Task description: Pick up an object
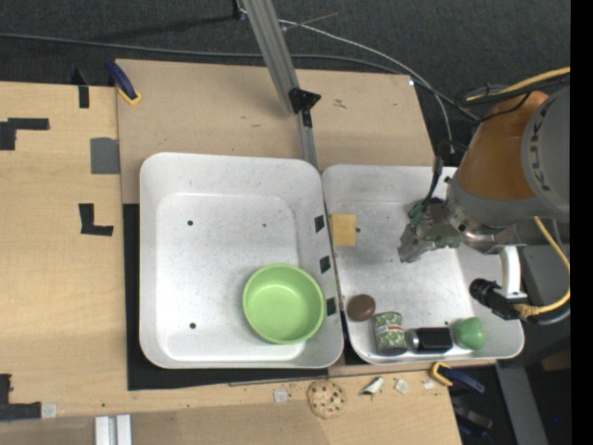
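While the arm (519,156) is reached in from the right, the jaws (414,245), their state indiscernible, are hung over the right bin (389,193).

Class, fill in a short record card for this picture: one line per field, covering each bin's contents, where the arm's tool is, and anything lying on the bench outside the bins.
Left bin: green bowl, near the front right corner
Right bin: yellow block, brown disc, small can, black object, green ball
Tool: above the right bin's middle, nothing seen in it
Bench in front: cookie, small white scraps
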You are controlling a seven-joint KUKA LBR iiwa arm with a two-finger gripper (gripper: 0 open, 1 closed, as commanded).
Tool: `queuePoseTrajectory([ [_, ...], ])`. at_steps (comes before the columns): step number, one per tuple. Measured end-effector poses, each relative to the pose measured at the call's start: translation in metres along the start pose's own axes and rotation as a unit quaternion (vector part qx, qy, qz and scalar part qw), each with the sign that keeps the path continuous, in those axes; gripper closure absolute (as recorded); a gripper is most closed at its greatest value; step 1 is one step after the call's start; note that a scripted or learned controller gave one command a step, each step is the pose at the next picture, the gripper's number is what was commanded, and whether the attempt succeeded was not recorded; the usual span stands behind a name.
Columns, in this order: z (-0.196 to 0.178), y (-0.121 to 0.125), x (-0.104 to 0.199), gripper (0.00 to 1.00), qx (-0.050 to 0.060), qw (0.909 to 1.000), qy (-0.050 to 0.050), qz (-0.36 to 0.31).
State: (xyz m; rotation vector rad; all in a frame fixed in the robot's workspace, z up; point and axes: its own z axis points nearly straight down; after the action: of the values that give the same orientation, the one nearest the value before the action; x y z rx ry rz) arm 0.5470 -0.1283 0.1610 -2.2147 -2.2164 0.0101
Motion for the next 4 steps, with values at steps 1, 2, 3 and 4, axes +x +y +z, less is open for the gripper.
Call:
queuePoseTrajectory([
  [1, 0.047, 0.002, 0.000, 0.00, 0.001, 1.0000, 0.000, 0.000],
  [2, 0.069, 0.003, 0.000, 0.00, -0.002, 1.0000, 0.001, 0.001],
  [3, 0.061, 0.002, 0.001, 1.00, 0.000, 1.0000, 0.002, 0.000],
  [4, 0.018, 0.000, 0.008, 1.00, -0.005, 1.0000, 0.000, 0.000],
])
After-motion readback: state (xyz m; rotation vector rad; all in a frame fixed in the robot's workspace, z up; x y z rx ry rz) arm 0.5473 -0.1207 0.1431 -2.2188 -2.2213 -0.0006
